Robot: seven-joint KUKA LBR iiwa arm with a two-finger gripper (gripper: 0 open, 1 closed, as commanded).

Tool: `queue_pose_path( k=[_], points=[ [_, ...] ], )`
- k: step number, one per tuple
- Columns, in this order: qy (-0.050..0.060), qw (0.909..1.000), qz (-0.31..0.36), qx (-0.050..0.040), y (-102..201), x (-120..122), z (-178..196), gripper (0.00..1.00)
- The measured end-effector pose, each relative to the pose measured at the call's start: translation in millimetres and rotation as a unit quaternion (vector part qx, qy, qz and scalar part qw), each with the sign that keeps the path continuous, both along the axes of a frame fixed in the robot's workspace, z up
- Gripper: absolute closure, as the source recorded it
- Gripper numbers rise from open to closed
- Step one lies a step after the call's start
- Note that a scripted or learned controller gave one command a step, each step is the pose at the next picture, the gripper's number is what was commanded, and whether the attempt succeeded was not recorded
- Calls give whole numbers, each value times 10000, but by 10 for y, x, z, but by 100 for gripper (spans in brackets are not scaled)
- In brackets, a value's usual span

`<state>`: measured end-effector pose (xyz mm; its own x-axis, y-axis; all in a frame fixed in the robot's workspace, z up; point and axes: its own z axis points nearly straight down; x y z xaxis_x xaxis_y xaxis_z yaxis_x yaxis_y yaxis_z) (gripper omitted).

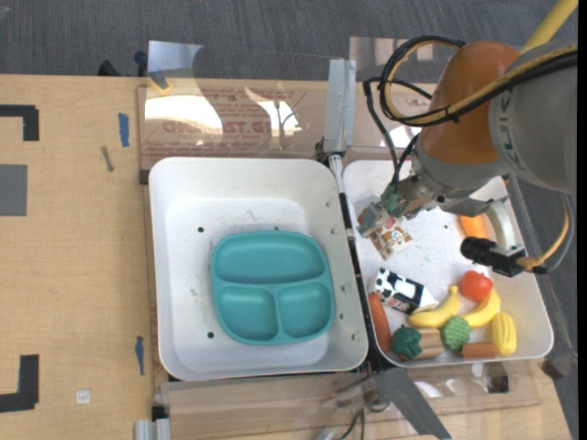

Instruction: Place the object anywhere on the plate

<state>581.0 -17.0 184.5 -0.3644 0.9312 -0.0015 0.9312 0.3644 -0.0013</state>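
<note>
The arm's jaws (383,211) are hanging over the right bin (541,324), and I cannot tell their state. A small printed carton (393,238) is lying just beneath, at three o'clock from the teal plate (271,285).

Arm (514,108): grey, enters from the upper right and slants down and left above the right bin (541,324).
Wrist band (468,90): orange, bulging over the bin's far half, cables looped over it.
Gripper (385,211): hangs low over the bin's far left part, close to its left wall, tilted down-left.
Fingers: too blurred to read.
</note>
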Motion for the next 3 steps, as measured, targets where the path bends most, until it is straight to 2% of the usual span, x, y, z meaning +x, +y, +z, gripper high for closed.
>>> queue_pose_path(
  k=[1,2,3],
  points=[
    [3,9975,711,24,1018,-323,231,100],
    [15,9573,2891,16,1060,-315,-5,100],
    [7,9573,2890,15,1060,-312,3,0]
  ],
)
